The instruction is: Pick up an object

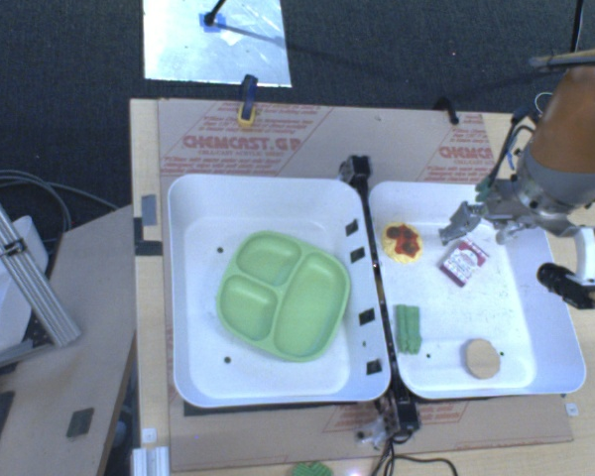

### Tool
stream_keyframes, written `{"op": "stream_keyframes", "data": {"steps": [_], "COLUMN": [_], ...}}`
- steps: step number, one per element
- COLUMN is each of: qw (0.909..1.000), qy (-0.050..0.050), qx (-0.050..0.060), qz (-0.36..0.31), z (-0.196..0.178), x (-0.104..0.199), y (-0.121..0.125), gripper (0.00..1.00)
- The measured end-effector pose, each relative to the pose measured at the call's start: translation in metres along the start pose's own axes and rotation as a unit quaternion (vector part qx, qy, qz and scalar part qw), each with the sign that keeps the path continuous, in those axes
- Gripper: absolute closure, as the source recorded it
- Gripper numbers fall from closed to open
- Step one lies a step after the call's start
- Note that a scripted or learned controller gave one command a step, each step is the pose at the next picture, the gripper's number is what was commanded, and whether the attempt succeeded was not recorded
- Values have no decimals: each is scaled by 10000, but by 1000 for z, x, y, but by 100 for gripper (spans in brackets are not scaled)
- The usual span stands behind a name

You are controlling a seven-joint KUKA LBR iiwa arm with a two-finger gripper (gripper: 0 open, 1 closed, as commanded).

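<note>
My gripper (481,230) hangs over the back of the right bin (555,365), open, with nothing between its fingers. Just in front of it and slightly left lies a red and white packet (463,263) on the bin floor. A yellow piece with a red top (403,243) sits to the packet's left, near the divider. Further forward are a green strip (408,327) and a round tan disc (483,358).
The left bin (193,365) holds a light green divided plate (283,296). Black clips run along the wall between the bins (369,286). A black part of the arm (565,284) juts over the right bin's right rim.
</note>
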State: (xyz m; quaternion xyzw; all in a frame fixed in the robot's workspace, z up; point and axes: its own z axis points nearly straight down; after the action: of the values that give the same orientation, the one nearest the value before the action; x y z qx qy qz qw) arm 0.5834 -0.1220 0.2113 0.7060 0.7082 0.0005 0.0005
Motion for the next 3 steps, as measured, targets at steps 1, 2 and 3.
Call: {"op": "stream_keyframes", "data": {"steps": [1, 2, 3], "qw": [10000, 10000, 10000], "qy": [21, -4, 16], "qx": [21, -40, 52], "qz": [-46, 25, -27], "z": [28, -86, 33], "x": [96, 63, 126], "y": [-28, -82, -98], "gripper": [0, 0, 0]}}
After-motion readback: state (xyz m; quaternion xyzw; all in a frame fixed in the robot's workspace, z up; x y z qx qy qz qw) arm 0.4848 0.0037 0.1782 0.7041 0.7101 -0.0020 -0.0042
